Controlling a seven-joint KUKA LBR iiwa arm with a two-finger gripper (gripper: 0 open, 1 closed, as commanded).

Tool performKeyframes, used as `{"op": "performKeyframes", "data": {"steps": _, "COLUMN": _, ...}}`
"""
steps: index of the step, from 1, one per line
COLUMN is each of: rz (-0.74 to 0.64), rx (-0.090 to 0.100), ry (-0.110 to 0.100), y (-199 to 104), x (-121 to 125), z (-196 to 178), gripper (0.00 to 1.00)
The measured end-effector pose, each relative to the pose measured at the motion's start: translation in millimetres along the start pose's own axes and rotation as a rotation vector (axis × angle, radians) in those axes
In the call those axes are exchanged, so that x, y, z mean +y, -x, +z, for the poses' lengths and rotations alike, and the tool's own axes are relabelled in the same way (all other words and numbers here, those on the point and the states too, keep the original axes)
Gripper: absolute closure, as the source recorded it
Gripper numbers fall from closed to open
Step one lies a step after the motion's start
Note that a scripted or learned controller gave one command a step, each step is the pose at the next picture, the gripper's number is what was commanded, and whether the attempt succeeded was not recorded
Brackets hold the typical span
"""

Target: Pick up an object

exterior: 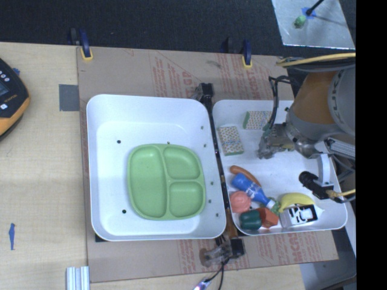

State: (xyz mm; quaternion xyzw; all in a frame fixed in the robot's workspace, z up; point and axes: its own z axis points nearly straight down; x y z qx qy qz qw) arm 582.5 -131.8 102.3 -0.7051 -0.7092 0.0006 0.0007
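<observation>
You see a pale wooden bench top [42, 180] under a brown cardboard sheet [151, 71]. Beyond that sheet's far edge lies dark carpeted floor [151, 11], with a grey square mat [311, 17] to its right.

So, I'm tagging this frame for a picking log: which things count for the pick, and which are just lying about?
For the pick:
gripper
patterned pad
blue bottle
banana

Lying about:
green divided plate
left bin
yellow device
</observation>
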Motion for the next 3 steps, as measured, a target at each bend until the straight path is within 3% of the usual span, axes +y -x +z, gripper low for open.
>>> {"op": "performKeyframes", "data": {"steps": 1, "rz": 0.000, "rx": -0.001, "ry": -0.001, "y": -38.4, "x": 36.0, "z": 10.4, "gripper": 1.00}}
{"op": "performKeyframes", "data": {"steps": 2, "rz": 0.002, "rx": -0.001, "ry": 0.000, "y": -16.8, "x": 14.9, "z": -33.5, "gripper": 1.00}}
{"op": "performKeyframes", "data": {"steps": 3, "rz": 0.000, "rx": 0.000, "ry": -0.001, "y": -99.2, "x": 23.6, "z": -90.0, "gripper": 1.00}}
